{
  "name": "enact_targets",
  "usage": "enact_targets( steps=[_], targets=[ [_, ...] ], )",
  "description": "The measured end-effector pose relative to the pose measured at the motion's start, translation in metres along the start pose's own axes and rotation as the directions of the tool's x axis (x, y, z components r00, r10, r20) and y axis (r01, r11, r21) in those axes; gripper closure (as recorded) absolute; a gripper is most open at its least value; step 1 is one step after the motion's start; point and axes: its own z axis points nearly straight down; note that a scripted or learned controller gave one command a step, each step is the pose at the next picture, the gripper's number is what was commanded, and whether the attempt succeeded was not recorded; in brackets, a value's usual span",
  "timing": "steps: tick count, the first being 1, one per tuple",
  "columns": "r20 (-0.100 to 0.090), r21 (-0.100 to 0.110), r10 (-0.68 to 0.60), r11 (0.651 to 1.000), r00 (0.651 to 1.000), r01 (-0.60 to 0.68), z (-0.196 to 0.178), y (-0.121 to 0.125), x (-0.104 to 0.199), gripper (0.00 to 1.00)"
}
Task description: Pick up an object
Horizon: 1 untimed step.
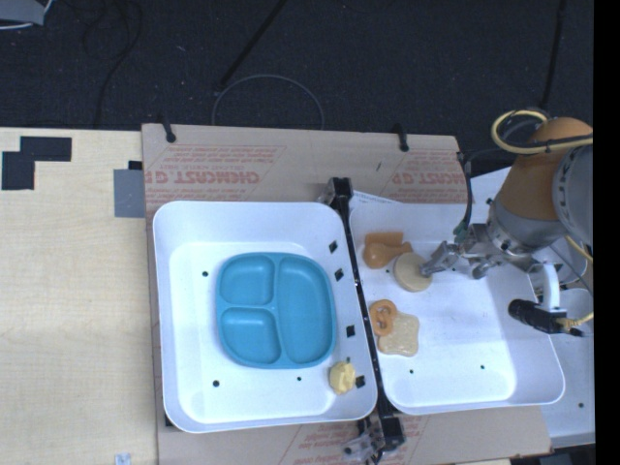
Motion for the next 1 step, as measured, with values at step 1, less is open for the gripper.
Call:
enact_targets(
  steps=[1],
  targets=[
    [0.003,-0.004,0.0,1.0,1.0,0.0,-0.0112,0.0007,-0.0008,1.0]
  ],
)
